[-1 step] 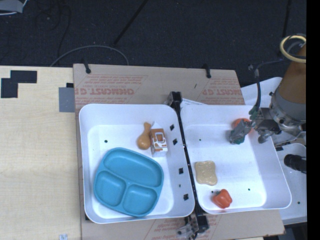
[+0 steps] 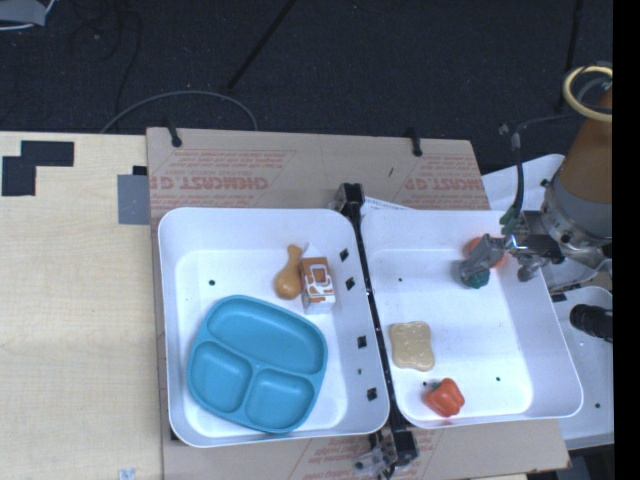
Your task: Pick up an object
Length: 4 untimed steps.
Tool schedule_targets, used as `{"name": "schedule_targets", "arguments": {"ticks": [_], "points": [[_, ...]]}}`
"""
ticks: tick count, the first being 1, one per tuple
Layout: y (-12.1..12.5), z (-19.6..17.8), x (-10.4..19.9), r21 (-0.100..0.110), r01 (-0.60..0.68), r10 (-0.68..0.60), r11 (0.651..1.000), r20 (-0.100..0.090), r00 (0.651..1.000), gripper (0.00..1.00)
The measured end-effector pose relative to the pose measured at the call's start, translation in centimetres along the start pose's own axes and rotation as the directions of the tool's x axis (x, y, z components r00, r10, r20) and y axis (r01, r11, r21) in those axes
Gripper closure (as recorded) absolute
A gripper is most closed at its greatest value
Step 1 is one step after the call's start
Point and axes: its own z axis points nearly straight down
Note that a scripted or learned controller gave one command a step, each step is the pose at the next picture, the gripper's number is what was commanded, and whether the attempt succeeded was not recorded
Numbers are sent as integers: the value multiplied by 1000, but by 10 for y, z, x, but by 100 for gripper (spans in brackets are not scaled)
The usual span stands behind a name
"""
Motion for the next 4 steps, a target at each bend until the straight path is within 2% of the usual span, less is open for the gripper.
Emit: {"name": "schedule_targets", "arguments": {"ticks": [1,2,3,4], "points": [[4,44,1,3,0,0,1000,0,1000,0],[8,104,0,-1,0,0,1000,0,1000,0],[-1,155,7,4,0,0,1000,-1,1000,0],[-1,143,5,3,-5,5,1000,-1,1000,100]]}}
